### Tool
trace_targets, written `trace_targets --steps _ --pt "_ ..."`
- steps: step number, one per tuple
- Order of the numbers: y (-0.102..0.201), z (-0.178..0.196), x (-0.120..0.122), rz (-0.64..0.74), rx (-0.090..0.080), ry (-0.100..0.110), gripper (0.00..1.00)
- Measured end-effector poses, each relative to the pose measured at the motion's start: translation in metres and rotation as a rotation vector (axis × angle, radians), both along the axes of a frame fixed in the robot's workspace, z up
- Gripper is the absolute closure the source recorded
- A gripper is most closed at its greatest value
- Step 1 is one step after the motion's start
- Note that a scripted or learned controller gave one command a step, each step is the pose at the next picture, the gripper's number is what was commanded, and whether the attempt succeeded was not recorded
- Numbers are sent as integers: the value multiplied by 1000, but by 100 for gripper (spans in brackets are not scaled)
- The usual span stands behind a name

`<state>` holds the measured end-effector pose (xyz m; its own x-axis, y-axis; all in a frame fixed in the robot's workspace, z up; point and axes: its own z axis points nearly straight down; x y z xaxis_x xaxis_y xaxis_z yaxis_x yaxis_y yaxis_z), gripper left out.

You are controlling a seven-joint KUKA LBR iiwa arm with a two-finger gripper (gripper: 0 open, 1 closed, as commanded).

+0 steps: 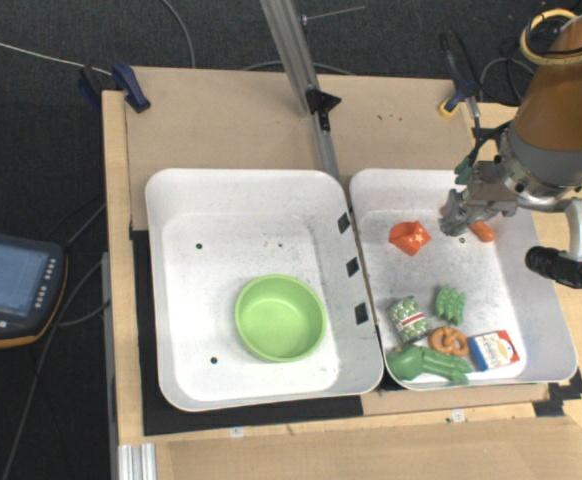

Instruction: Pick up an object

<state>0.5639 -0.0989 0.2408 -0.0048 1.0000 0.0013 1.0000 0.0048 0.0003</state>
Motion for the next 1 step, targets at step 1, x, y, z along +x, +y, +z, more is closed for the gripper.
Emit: trace_targets --steps 1 --pt "56 8 -8 0 0 -1 100"
